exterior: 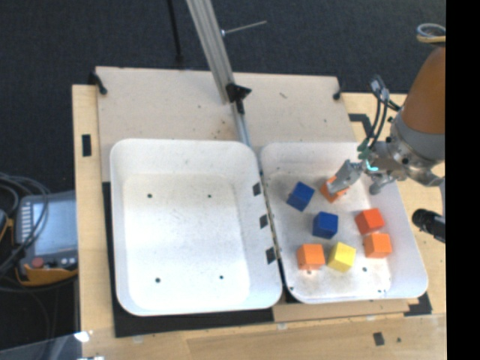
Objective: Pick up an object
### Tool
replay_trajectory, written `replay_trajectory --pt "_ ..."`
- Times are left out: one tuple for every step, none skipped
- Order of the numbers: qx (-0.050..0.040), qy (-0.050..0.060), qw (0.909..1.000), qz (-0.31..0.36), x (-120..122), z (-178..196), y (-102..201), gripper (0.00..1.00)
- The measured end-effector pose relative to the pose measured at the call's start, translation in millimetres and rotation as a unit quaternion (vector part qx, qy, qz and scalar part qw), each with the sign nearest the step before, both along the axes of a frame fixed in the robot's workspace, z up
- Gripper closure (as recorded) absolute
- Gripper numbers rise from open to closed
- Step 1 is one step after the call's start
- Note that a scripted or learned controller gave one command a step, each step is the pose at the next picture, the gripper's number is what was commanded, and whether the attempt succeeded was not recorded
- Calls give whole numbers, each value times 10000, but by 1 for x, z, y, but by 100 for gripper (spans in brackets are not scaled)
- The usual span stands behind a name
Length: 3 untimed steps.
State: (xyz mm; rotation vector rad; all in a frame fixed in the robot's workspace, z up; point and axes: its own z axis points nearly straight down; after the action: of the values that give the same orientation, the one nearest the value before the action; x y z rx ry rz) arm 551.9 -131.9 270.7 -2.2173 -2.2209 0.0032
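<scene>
Gripper point(358, 177) low over right bin point(397, 283), fingers spread wide; one finger touches a small orange block point(331, 191) near the bin's back, likely lining up a grasp; nothing held

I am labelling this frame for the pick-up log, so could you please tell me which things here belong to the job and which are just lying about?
Belonging to the job:
- pincer
- orange block at the pincer
- right bin
- the other candidate blocks: two blue, three orange, one yellow

Just lying about:
- left bin
- aluminium rail
- handheld controller
</scene>
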Motion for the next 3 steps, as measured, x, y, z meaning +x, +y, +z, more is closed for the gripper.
replay_trajectory --pt "-5 -25 10000 -4 1 2 0 0" --pt "-9 1 10000 -11 -8 -55 2 0" --pt "-9 0 10000 -14 -18 -103 1 0"
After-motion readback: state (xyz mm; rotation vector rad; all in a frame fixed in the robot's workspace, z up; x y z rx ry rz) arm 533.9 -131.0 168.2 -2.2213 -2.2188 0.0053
